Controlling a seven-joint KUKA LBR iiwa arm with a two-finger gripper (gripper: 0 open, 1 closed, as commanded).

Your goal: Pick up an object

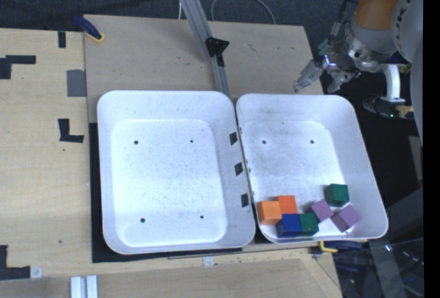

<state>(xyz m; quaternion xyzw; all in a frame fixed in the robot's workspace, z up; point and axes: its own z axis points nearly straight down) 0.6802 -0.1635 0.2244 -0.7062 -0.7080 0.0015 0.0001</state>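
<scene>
The bench carries two shallow white bins side by side. The left bin shows only bare, speckled floor. The right bin holds a cluster of small blocks along its near edge: two orange blocks, a blue block touching a green block, two purple blocks, and a dark green block just behind them. A slanted grey metal bar crosses the bench above the bins. The gripper hangs beyond the right bin's far corner, fingers spread and holding nothing; the arm is cut off at the frame's edge.
</scene>
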